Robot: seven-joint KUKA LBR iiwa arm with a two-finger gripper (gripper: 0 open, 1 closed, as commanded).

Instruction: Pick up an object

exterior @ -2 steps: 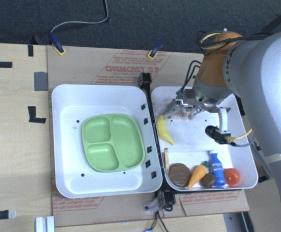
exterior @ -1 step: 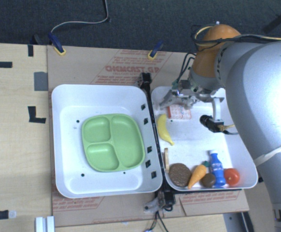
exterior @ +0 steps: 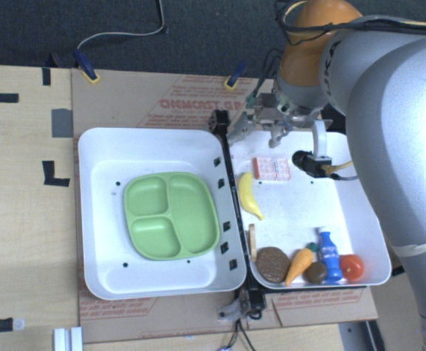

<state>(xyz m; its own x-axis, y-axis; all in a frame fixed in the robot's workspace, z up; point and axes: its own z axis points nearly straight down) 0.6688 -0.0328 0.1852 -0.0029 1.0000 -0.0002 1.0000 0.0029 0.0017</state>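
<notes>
While I cannot tell its grip, my hand [exterior: 277, 134] above the right bin's [exterior: 359, 218] far edge, near the red-and-white packet [exterior: 271, 169].

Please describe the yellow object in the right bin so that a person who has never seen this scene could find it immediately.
Look at the right bin, the one without the green tray. The banana lies close to that bin's left wall, just below a small red-and-white packet. It is the only yellow, curved item there; the other foods cluster at the bin's near edge.

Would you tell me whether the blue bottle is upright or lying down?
Lying down: the bottle rests lengthwise on the right bin's floor, white cap away from the front rim.
</notes>
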